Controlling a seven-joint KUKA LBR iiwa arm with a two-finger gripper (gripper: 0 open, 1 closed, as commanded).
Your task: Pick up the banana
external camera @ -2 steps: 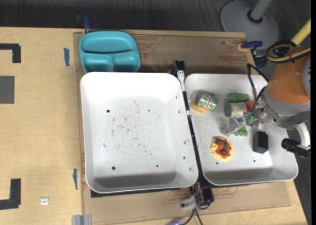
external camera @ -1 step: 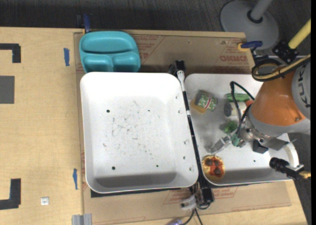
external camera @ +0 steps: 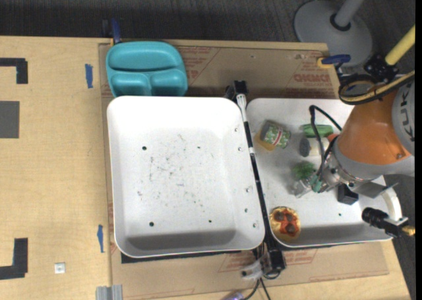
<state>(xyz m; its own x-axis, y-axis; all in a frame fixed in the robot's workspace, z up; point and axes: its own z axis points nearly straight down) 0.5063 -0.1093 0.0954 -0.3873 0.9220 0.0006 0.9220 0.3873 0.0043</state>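
Note:
My gripper [external camera: 307, 182] is low in the right bin [external camera: 330, 231], near its middle, under the orange-banded wrist [external camera: 370, 139]. It sits right against a small green item [external camera: 304, 172] on the bin floor. The arm covers the right part of this bin and hides whatever lies under it.
In the right bin lie a small can with a green label [external camera: 273, 135], a green piece [external camera: 318, 131], a grey piece [external camera: 304, 148] and a round pizza-like toy [external camera: 285, 221]. The left bin [external camera: 125, 160] is beside it. A teal divided tray [external camera: 146, 68] sits behind that bin.

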